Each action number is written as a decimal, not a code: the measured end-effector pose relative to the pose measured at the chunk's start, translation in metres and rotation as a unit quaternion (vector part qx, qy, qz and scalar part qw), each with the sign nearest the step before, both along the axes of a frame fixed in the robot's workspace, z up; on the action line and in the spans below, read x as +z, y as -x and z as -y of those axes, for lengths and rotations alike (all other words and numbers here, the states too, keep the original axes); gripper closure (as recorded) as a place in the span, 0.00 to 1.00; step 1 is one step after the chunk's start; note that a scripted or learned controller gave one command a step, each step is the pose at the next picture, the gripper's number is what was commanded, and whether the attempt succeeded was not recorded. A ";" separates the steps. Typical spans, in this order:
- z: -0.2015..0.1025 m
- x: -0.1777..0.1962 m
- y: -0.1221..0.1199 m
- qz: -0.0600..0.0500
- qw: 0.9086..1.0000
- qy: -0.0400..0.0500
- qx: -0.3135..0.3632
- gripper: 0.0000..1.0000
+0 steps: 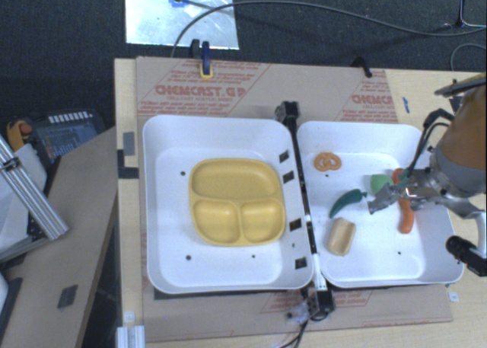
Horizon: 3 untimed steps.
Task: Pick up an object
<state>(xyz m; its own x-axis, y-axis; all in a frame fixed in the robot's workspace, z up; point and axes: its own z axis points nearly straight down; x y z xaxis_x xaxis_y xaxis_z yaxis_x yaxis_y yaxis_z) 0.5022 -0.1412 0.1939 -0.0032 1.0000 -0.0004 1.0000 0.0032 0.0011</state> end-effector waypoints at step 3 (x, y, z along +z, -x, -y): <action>-0.006 -0.090 0.004 0.005 1.000 -0.001 0.000 1.00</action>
